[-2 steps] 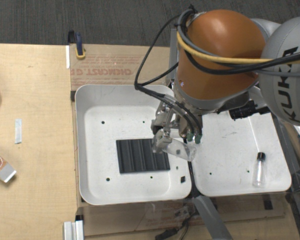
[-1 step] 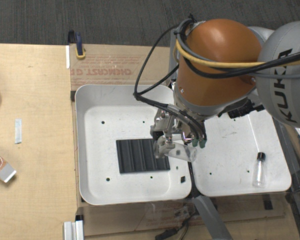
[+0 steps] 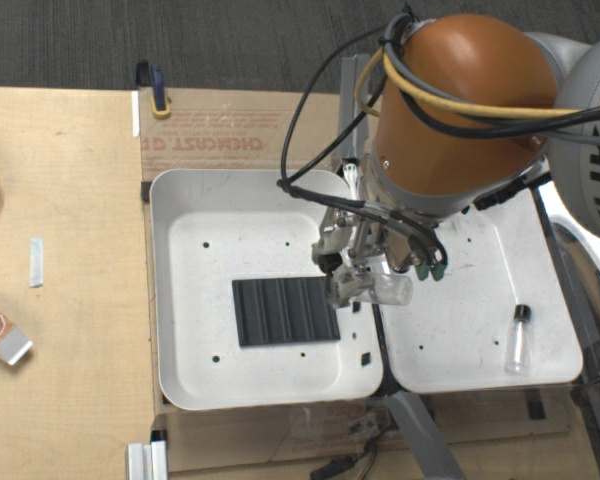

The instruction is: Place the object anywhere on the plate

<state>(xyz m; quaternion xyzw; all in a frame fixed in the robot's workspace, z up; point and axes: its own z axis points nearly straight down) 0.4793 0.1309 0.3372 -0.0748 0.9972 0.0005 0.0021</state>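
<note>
Grey metal jaws (image 3: 365, 273) hang over the seam between the two shallow white bins; whether they are spread or pinching anything I cannot tell. Just beside them lies the dark ribbed rectangular plate (image 3: 285, 311) in the left bin (image 3: 180, 268). A small clear vial with a dark cap (image 3: 519, 338) lies well apart, near the right bin's (image 3: 480, 368) outer edge. Releasing here risks missing the plate's edge.

A robotics lab: cabled arm (image 3: 460, 108) over white bins (image 3: 180, 228)
</note>
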